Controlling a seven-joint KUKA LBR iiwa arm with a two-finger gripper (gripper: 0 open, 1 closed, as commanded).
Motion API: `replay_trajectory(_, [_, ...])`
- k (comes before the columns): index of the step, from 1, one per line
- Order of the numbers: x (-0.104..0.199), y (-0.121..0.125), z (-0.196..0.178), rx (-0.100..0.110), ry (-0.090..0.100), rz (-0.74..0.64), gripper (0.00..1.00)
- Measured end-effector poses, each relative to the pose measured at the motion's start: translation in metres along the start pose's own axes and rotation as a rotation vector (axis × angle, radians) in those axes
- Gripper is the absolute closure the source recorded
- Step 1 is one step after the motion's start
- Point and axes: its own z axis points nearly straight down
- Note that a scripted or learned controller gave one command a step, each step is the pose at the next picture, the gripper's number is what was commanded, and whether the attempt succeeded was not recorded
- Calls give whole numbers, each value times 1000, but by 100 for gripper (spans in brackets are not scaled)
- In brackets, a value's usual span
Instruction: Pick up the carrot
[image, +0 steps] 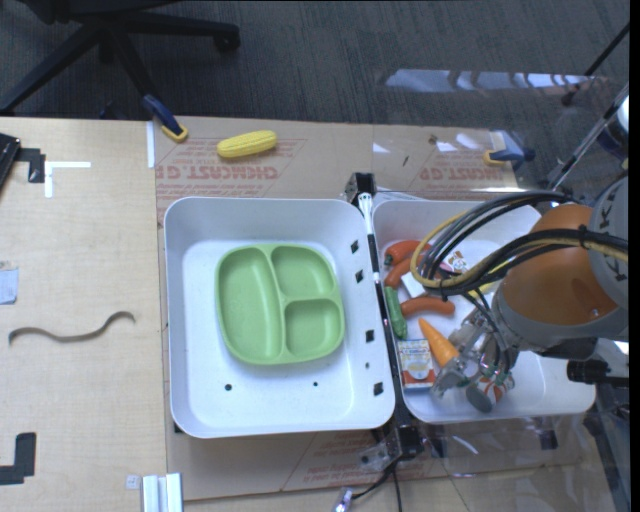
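Half the carrot (438, 341) under the arm's jaws (468, 372), tip exposed.

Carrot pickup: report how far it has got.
Done: the pincer is down inside the right bin, right beside the carrot. In hand: nothing visibly; the carrot lies on the bin floor among other toy food. Left: grip and lift it.

The grey arm with its orange band (555, 275) covers most of the right white bin (400, 215); the gripper's fingers (a blurred metal tangle) cannot be read beside the orange carrot (438, 340).
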Motion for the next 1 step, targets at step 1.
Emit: replay_trajectory(1, [-40,33,0,1,-1,249,0])
